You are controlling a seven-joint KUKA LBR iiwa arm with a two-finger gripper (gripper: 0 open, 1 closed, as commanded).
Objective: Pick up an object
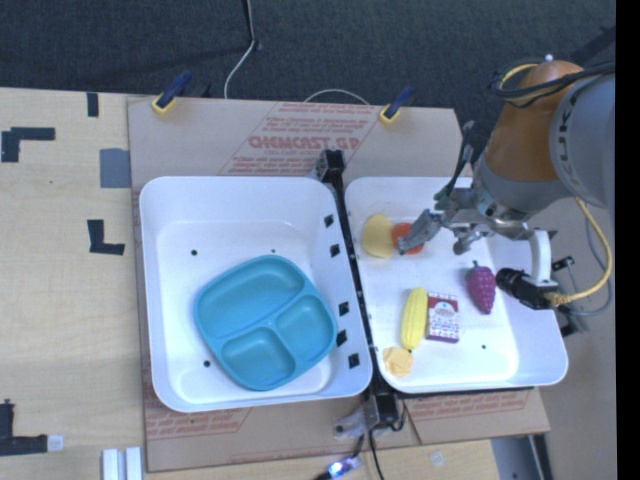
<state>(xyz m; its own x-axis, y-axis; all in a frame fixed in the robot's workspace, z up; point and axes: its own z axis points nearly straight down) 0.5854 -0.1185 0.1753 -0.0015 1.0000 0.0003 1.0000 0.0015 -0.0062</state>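
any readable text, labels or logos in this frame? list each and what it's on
"CHEMCAST GP": red print on the brown board under the bins, readable by the far edge.
More red print in lines around it: too small and blurred to read.
Small red and white box in the right bin: has print on its face, too small to read.
Blue divided tray in the left bin: no text that I can see.

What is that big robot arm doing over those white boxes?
The arm's gripper is down in the right bin, right by a small red toy and a round yellow one. Whether it has grabbed anything is hard to see. A purple grape bunch, a yellow corn cob and a little red box lie nearby. The left bin holds a blue divided plate.
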